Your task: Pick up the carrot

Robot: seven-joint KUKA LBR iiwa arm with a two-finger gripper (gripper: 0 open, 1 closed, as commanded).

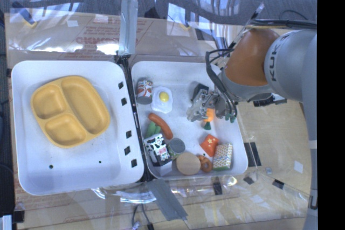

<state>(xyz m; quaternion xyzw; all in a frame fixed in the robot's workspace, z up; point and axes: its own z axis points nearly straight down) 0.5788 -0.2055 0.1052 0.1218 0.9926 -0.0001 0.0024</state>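
As carrot [209, 115] sits by right bin [237, 132] wall, gripper [205, 107] descends directly over it; finger state: cannot tell, grasp unconfirmed.

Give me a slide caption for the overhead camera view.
KUKA arm's gripper poised over the carrot in the right bin; yellow tray in the left bin.

Carrot [209, 117] partly hidden behind the gripper [202, 107] — fingers unclear.

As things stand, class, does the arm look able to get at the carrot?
Probably yes: the end effector is already right over the carrot in the right bin, with bare floor around it and the nearest toys lower down.
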